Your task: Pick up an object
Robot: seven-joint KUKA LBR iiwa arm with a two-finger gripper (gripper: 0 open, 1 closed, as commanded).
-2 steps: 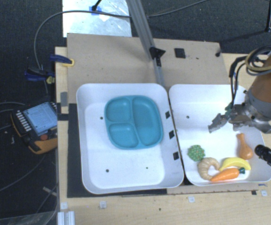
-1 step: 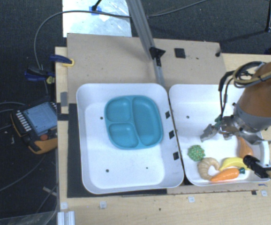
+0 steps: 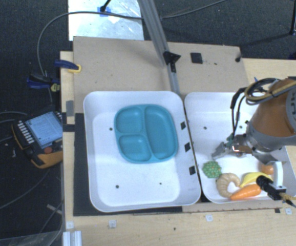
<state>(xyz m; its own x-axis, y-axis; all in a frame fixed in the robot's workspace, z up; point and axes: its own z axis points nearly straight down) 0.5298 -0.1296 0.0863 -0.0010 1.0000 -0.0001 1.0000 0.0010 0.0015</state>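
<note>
I see the bench [image 3: 153,65], topped in brown board, carrying two white bins side by side: the left bin [image 3: 99,188] and the right bin [image 3: 209,111].

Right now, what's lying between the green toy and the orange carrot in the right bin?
In the camera view, a tan croissant-like toy lies between the green toy and the orange carrot.

Toys [image 3: 235,183] crowd the right bin's [image 3: 209,111] near corner; its far half lies open.
</note>
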